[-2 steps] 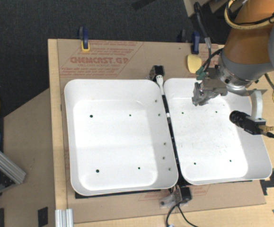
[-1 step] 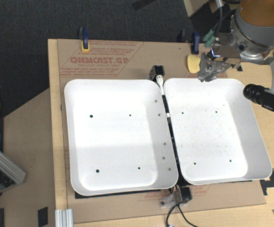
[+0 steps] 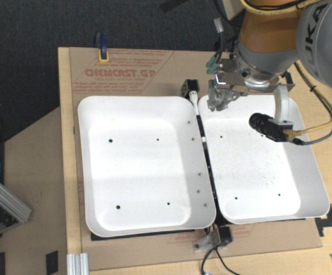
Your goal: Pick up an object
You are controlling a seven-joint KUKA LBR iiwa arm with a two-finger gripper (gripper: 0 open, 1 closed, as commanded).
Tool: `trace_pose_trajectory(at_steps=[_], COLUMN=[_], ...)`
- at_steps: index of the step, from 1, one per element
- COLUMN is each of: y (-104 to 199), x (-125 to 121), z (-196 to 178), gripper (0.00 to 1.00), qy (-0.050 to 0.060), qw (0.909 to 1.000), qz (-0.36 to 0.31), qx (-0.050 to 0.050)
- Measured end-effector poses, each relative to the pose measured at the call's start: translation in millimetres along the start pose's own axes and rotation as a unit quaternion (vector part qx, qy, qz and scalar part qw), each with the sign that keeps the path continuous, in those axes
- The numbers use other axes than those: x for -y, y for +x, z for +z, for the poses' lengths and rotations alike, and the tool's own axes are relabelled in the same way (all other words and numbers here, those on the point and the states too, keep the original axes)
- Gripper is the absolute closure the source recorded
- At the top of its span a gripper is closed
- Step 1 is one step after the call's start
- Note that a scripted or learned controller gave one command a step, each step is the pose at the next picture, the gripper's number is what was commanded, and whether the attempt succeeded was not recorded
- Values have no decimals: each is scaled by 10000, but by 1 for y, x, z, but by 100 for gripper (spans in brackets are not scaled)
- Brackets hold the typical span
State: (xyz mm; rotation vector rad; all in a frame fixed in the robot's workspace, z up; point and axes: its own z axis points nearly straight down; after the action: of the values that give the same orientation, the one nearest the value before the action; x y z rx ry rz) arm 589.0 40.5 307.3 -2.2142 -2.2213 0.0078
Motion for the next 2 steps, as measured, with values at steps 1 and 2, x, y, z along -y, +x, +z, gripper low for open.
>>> trace_pose_trajectory(at_steps=[1, 2], y=[-2, -14], x=[16, 33], z=[-8, -22], gripper=[100, 100], qy=[-25, -25], qw=[10000, 10000], qz=[20, 19], qx=[-2, -1])
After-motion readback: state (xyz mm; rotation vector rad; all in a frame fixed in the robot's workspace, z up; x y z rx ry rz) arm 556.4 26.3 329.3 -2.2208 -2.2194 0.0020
